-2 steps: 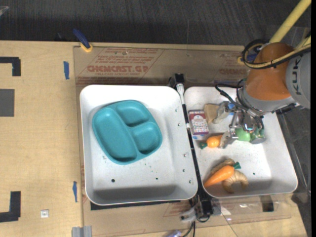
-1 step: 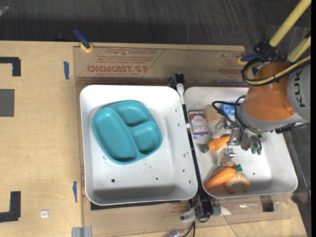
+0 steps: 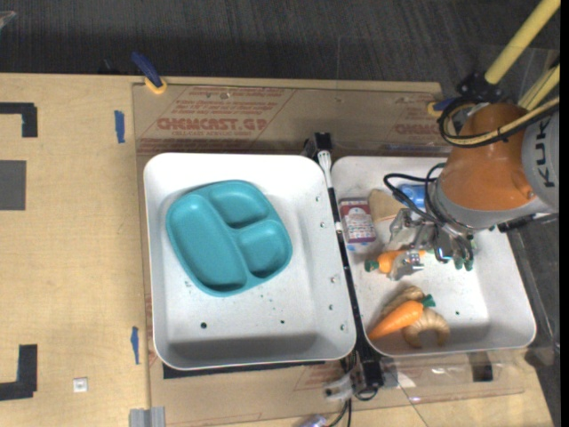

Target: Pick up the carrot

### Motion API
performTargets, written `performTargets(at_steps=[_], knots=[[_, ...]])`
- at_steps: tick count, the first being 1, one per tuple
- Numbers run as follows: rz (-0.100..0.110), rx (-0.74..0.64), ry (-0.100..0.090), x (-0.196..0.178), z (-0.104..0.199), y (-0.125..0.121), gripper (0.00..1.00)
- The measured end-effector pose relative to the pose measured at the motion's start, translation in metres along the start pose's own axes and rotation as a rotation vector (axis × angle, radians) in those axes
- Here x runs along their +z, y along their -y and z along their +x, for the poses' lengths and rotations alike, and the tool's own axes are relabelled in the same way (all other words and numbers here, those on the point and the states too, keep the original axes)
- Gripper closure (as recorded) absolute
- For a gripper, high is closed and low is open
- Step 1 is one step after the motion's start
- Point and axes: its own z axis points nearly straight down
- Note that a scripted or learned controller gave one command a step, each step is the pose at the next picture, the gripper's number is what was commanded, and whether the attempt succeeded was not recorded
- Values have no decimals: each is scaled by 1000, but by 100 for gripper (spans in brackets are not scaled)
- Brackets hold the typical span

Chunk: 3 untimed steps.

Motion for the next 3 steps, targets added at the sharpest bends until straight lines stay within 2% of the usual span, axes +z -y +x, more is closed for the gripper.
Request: performTargets(at_steps=[1, 2, 3], knots=[[-3, -53, -17, -86, 79, -92, 100], [-4, -112, -26, -83, 83, -118, 100], [-8, -480, -22, -83, 60, -84, 100]])
